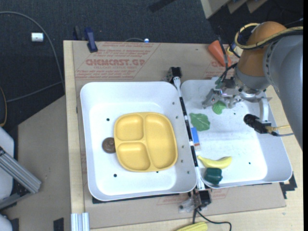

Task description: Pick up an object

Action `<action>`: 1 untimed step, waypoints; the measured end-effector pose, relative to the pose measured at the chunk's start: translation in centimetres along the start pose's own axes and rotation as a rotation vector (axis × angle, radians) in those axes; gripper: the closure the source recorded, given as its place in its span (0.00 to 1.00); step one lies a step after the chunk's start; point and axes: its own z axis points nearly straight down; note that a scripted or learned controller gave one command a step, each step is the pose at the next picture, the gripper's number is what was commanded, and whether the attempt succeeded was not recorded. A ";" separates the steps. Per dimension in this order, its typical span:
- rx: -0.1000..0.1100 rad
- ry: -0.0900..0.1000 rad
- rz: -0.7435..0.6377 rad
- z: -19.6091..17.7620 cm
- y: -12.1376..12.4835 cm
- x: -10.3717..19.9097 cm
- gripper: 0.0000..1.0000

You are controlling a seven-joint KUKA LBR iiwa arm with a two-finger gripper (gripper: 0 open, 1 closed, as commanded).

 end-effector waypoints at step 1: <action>-0.003 -0.001 -0.002 -1.1 0.1 0.1 1.00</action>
